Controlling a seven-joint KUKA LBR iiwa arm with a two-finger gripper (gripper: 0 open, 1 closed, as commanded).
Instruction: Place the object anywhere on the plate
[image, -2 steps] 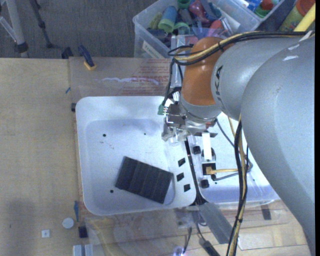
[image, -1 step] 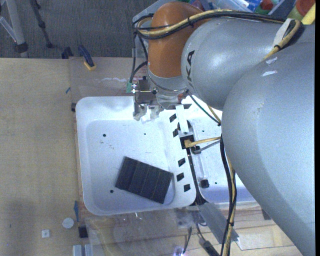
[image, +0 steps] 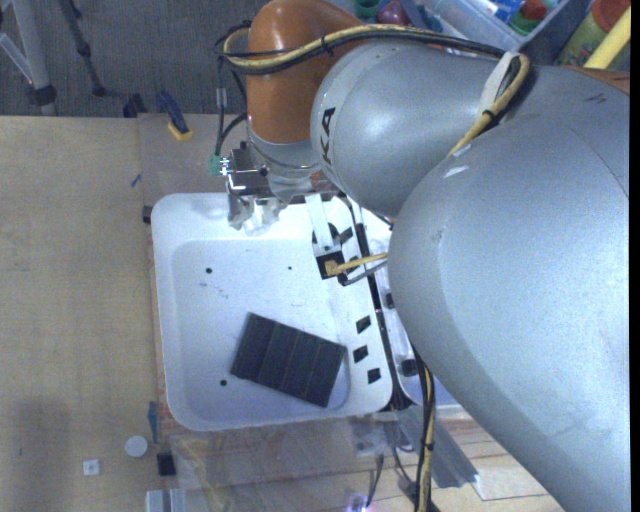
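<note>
A dark grey rectangular plate (image: 288, 359) with ridged lines lies flat on the floor of the left white bin (image: 190, 300), toward its near side. My gripper (image: 252, 213) hangs over the bin's far rim, well up and left of the plate, under the orange wrist band (image: 285, 80). Its pale tips sit close to the rim, and I cannot make out anything between them. The arm's big grey body (image: 500, 250) covers the right side of the view.
The second bin lies mostly hidden beneath the arm; only a strip of black-marked divider (image: 365, 330) between the bins shows. Cables (image: 350, 262) hang near the wrist. Wooden bench surface (image: 70, 300) spreads to the left, with small bits near the bin's front corner (image: 135, 446).
</note>
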